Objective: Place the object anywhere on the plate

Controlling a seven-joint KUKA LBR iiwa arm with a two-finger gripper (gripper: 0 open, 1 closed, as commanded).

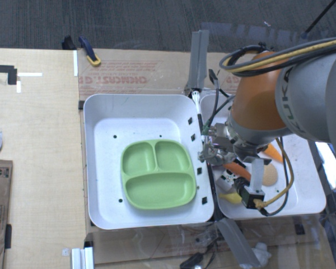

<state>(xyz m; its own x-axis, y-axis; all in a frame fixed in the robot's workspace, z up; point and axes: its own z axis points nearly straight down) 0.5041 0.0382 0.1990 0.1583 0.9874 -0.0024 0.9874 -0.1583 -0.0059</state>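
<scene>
Lying slantwise in right bin, orange carrot [237, 169], hand [235, 175] grip unclear, green plate [158, 174] left.

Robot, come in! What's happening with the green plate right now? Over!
Pincer low in right bin, grip unclear. Green plate bare in left bin. Bin walls between.

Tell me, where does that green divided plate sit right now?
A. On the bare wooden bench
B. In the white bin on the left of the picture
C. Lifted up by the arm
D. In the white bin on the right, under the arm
B: the green plate lies flat inside the left white bin, while the arm reaches over the right bin.
</scene>
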